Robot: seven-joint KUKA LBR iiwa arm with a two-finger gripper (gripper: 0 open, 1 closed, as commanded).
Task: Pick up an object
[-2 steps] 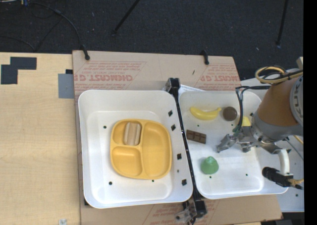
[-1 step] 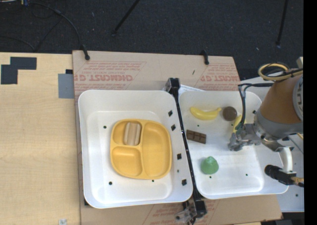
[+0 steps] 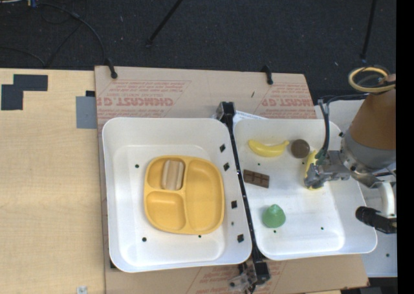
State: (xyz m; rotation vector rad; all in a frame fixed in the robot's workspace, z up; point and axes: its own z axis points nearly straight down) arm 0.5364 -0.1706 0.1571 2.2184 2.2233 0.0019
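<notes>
The pincer (image 3: 314, 179) is low in the right bin (image 3: 352, 237), on a yellow thing (image 3: 312, 158); open or closed, cannot tell. To its left lie a banana (image 3: 267, 148), brown ball (image 3: 299, 149), choc bar (image 3: 255, 179) & green cone (image 3: 273, 215). Left bin (image 3: 123, 241) has a yellow tray (image 3: 194, 212) w/ a bread piece (image 3: 172, 174).

Wooden bench (image 3: 45, 182), cardboard sheet (image 3: 194, 95) on it, two white bins: left (image 3: 123, 234), right (image 3: 336, 241)

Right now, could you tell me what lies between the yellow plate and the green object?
In the camera view, the bins' adjoining walls lie between the yellow plate and the green object.
</notes>
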